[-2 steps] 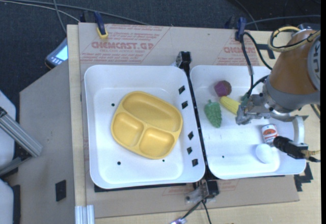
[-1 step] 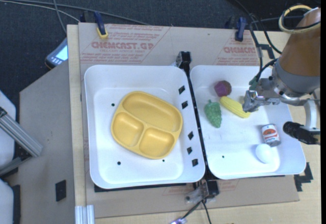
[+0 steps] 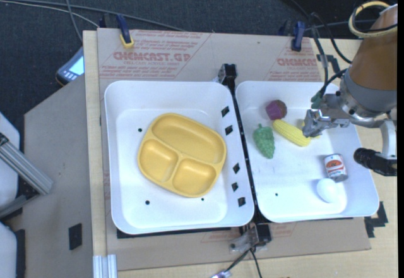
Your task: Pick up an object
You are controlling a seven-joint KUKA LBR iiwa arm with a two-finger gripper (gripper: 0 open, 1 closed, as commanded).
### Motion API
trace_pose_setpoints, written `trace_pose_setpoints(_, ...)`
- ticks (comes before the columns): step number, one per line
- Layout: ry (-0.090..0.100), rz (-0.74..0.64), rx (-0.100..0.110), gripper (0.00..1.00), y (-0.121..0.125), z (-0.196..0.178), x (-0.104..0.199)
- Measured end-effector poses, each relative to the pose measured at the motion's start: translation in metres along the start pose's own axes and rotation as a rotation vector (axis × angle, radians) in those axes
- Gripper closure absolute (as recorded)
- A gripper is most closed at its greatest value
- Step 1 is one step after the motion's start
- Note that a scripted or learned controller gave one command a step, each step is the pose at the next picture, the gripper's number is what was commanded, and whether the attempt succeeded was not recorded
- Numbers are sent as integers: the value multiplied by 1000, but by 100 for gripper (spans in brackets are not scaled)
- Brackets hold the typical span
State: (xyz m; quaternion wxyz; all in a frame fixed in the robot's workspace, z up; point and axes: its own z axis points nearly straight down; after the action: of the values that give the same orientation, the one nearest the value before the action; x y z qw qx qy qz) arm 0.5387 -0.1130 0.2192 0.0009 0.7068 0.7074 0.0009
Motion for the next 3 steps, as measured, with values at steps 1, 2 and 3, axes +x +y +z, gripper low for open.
trace_pose_setpoints(1, 3, -3, 6, 100, -13, 2, 43)
trace_pose_setpoints(2, 3, -4, 6, 100, -19, -4, 87)
trace_pose_setpoints(3, 4, -5, 7, 100, -32, 5, 142)
